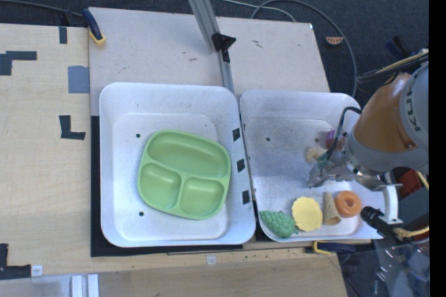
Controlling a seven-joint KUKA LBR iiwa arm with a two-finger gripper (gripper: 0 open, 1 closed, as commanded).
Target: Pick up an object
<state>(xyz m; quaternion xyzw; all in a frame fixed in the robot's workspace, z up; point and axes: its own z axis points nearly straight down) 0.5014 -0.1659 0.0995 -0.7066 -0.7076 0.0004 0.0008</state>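
**Arm low in the right bin, toys waiting along the near wall**

Though the arm [390, 125] reaches in from the right and dips into the right bin [279, 114], I can't make out from here how its gripper [322, 166] is set — the tip is a small dark cluster against the bin floor, too blurred to tell whether anything sits in it. A small pale thing [317, 153] lies right at the tip, touching it or just beside it; which, I can't say.

The other candidates lie in a row along the bin's near wall: a green lump [279, 222] at the left end, a yellow disc [306, 213] beside it, then a tan cone-like piece [329, 208] and an orange ring [348, 203]. All of them sit nearer the camera than the gripper tip — the cone and ring closest to it, the green lump farthest. The cone's long axis runs roughly away from the near wall.

The left bin [111, 149] holds a green divided plate [185, 173], well apart from the arm.

My guess is the pale thing is the target, being nearest.
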